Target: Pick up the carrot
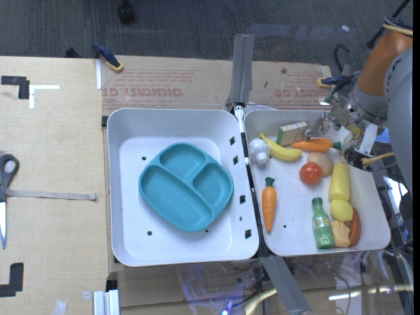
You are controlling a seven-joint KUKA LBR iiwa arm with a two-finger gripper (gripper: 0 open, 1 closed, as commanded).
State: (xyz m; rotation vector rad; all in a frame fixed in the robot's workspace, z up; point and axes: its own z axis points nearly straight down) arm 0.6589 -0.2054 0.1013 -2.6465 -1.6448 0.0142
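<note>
One small orange plastic carrot with green top (268,204), likely light, rigid and slick, lies in the right white bin (289,241), best gripped mid-body; tool (326,128) state: cannot tell.

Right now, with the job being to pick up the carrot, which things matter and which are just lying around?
For the job:
carrot in the right bin
gripper

Lying about:
second carrot
banana
tomato
green bottle
blue tray in the left bin
scissors
</note>
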